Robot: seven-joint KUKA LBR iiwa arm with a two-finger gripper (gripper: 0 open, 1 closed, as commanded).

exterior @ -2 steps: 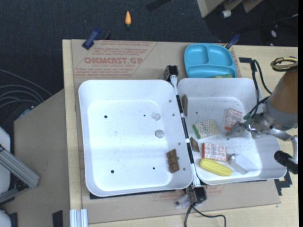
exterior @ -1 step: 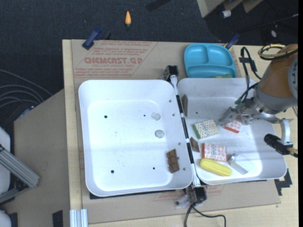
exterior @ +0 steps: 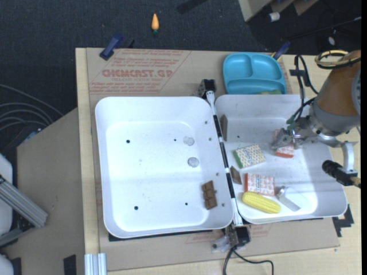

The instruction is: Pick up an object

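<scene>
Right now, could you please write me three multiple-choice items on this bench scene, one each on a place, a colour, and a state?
1. Where does the corn cob lie?
A. Left bin
B. Right bin
C. On the floor

2. What colour is the divided tray behind the bins?
A. Blue
B. Red
C. Green

3. Where is the end effector?
A. Over the left bin
B. Over the right bin
C. Over the cardboard

Answers:
1 B, the cob rests near the front edge of the right bin.
2 A, the tray is light blue.
3 B, it hangs low by a small red-and-white item there.
</scene>
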